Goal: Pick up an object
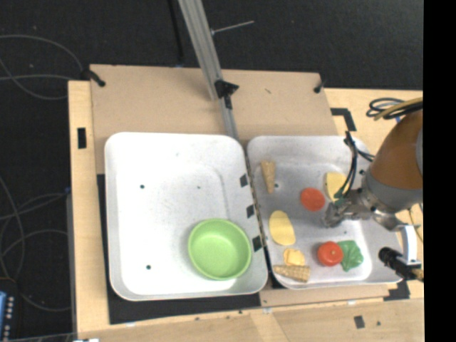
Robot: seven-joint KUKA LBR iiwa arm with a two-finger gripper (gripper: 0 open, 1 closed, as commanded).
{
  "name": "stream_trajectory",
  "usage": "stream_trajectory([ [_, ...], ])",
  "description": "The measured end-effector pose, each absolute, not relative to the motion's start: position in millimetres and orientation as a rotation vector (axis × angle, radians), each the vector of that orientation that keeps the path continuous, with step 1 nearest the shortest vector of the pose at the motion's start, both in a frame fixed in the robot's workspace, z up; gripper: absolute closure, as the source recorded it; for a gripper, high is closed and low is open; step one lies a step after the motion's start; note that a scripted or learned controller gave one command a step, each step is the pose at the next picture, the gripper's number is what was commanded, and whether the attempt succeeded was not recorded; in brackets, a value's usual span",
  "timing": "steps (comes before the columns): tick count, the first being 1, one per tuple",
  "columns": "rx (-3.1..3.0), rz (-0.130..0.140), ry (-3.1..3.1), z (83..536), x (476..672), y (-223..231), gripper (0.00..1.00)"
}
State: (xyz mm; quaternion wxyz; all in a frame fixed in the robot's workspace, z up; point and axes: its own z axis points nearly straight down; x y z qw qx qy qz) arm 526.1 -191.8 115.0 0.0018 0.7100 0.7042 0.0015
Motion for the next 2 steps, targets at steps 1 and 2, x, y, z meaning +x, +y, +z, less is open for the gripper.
stream_trajectory([
  [1, 2.215, 0.006, 2.218, 174, 533.4, -201, 1.00],
  [2, 2.214, 0.005, 2.219, 222, 528.5, -207, 1.00],
])
